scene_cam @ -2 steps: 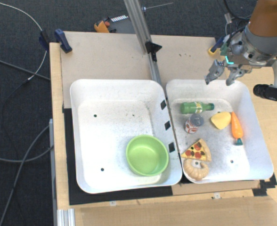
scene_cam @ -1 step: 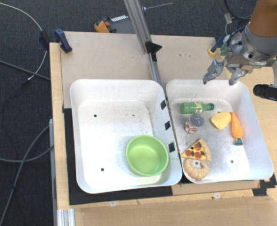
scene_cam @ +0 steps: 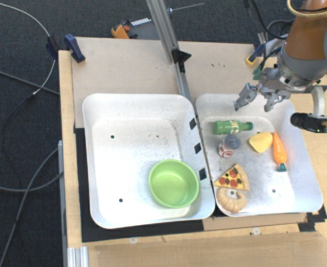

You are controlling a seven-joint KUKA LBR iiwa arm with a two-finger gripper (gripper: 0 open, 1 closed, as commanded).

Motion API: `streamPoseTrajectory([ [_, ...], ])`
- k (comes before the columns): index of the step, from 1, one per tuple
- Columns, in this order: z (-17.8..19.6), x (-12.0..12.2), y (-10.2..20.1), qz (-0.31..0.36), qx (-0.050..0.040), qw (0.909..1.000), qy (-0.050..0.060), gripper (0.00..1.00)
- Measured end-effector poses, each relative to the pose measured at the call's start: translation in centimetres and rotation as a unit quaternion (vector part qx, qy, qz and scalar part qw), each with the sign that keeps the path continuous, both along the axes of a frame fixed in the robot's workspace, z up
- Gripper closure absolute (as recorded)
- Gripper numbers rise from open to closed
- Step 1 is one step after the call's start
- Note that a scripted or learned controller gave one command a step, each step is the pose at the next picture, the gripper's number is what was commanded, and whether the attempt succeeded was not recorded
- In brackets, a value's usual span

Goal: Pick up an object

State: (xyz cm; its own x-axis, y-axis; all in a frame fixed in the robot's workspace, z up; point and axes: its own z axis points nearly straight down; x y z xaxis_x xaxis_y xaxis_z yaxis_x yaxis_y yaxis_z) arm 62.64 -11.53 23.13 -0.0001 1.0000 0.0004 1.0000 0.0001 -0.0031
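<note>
We see a pale tan bench [scene_cam: 130, 65] set over dark carpet [scene_cam: 19, 121]. On it lie 2 shallow white bins side by side, their inner rims touching, over a black mat [scene_cam: 85, 227] that shows along their left and front edges. The left bin [scene_cam: 135, 132] sits near the bench's middle; the right bin [scene_cam: 302, 177] reaches toward the bench's right side. A blue clamp [scene_cam: 73, 47] grips the bench's far left corner. A slanted metal post [scene_cam: 163, 26] meets the bench near where the bins join.
</note>
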Motion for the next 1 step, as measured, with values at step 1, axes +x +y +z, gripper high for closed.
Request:
streamPoseTrajectory([
  [1, -6.10, -0.64, 0.08, 0.000, 0.0001, 1.0000, 0.001, 0.00],
])
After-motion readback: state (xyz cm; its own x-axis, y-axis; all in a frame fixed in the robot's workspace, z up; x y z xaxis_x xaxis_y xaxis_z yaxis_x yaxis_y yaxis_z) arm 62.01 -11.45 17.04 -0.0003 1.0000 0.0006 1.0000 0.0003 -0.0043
